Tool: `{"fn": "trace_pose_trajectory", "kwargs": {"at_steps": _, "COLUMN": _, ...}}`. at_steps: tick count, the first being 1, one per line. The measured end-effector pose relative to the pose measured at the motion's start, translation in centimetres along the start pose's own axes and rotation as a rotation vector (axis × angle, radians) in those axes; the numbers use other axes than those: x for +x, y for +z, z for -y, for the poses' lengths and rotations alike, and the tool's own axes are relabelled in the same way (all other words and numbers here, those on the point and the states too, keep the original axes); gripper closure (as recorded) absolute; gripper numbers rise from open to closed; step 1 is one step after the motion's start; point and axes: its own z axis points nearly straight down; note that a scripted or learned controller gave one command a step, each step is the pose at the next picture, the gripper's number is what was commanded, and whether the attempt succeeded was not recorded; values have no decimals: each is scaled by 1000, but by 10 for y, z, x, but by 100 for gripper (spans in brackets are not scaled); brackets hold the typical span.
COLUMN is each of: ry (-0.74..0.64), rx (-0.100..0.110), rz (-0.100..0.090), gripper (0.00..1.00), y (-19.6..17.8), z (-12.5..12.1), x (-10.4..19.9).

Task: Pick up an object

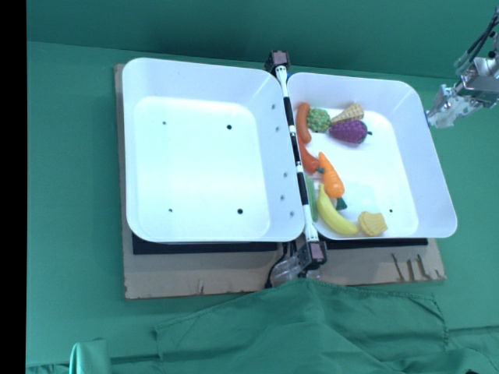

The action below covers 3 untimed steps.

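Green cloth covers the desk beneath two white bins. In the right bin we see toy foods along its left side: a banana, a carrot, purple grapes. Our pincer hovers outside the bin's upper right corner; its grip we cannot tell.

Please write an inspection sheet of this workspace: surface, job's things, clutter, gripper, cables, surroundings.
Surface: two white bins, left bin and right bin, on cardboard.
Job's things: toy food in the right bin, mostly along its left side: banana, carrot, purple fruit, corn.
Clutter: nothing seen.
Gripper: gripper hangs beyond the right bin's upper right corner, holding nothing visible.
Cables: dark cables above the gripper.
Surroundings: green cloth, bunched at the front.
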Motion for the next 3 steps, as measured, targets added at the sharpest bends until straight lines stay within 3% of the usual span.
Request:
{"fn": "trace_pose_trajectory", "kwargs": {"at_steps": 1, "ry": -4, "rx": -5, "rz": 1, "gripper": 100, "y": -19, "z": 11, "x": 0}}
{"fn": "trace_pose_trajectory", "kwargs": {"at_steps": 3, "ry": -3, "rx": -1, "rz": 1, "gripper": 100, "y": -8, "z": 18, "x": -1}}
